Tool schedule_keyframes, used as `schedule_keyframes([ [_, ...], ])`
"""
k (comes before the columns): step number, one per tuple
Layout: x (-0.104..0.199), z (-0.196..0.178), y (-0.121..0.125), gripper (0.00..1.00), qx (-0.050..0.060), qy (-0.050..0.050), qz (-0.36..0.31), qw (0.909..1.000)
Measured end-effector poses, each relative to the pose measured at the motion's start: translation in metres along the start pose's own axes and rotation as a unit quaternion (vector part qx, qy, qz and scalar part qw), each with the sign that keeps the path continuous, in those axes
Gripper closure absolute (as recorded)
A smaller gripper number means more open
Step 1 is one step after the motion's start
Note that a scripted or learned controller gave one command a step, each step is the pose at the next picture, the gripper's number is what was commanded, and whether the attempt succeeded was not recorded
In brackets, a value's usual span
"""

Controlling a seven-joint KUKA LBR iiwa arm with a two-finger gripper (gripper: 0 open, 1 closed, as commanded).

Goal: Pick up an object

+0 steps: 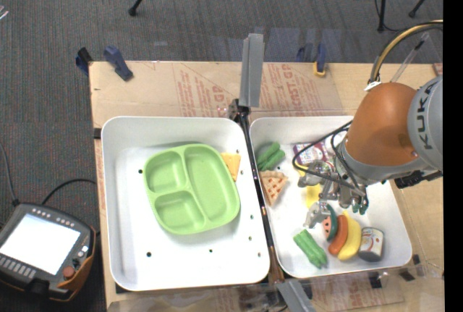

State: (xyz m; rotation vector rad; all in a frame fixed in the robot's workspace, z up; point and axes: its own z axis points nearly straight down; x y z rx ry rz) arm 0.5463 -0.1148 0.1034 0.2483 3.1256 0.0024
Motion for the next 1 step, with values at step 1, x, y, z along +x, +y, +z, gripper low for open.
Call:
schedule_keyframes([
  [1, -0.0008, -0.0097, 0.0014, 1.0, 0.0, 0.0, -0.003, 1.0],
])
